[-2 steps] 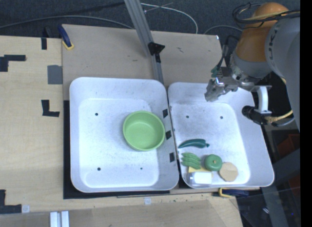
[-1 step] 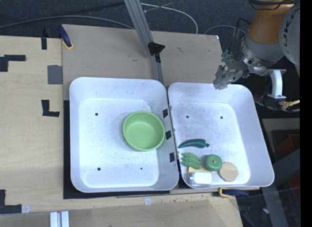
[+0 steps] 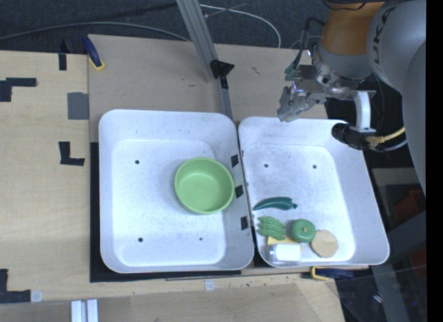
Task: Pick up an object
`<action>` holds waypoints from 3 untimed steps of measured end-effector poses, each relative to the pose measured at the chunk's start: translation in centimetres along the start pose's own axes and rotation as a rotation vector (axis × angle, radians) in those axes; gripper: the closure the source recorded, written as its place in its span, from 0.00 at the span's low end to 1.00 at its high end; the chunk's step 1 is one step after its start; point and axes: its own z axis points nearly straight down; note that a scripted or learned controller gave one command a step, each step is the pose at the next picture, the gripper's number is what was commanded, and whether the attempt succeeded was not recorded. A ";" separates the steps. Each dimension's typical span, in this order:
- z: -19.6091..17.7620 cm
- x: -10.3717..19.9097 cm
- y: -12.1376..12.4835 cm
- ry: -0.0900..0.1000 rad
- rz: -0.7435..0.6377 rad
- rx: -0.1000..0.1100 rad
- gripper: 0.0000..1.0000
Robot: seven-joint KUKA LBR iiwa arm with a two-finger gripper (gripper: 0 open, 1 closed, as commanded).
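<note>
the claw [image 3: 289, 111] hovers over the right bin's [image 3: 360, 196] far rim, seemingly empty; grip state unclear. toys [image 3: 291, 230] cluster at the near edge: descend squarely over one.

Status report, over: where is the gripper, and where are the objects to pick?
Gripper high over the right bin's far rim, nothing between it. Small objects clustered in that bin's near corner. Green bowl in left bin. Path looks clear.

Green bowl [image 3: 204, 185] upright, left bin, right of centre
</note>
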 end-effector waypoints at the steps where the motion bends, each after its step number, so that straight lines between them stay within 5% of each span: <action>1: 0.5 5.3 -0.3 -0.001 0.001 0.002 1.00; 3: 3.5 15.3 1.0 -0.001 0.001 0.002 1.00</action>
